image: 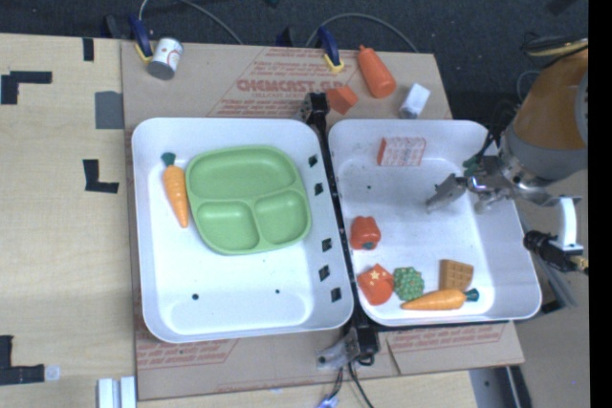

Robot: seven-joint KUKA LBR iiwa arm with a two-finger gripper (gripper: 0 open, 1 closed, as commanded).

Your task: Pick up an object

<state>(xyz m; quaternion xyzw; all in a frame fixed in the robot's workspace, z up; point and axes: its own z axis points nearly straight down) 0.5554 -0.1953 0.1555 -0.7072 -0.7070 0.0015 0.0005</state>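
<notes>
My gripper (446, 194) reaches in from the right over the right bin (497, 301), its grey fingers pointing left above bare bin floor with nothing between them. A red pepper (364, 231) lies to its lower left. Along the bin's front sit a tomato-like red piece (376, 284), green broccoli (409, 282), a waffle-like brown cracker (456, 274) and a carrot (435, 300). A pink-red card (402, 151) lies at the bin's back.
The left bin (153, 291) holds a green divided plate (251, 198) and a carrot (175, 189). Behind the bins on the cardboard lie an orange cylinder (376, 72), a small orange block (341, 96), a white cube (415, 99) and a can (165, 56).
</notes>
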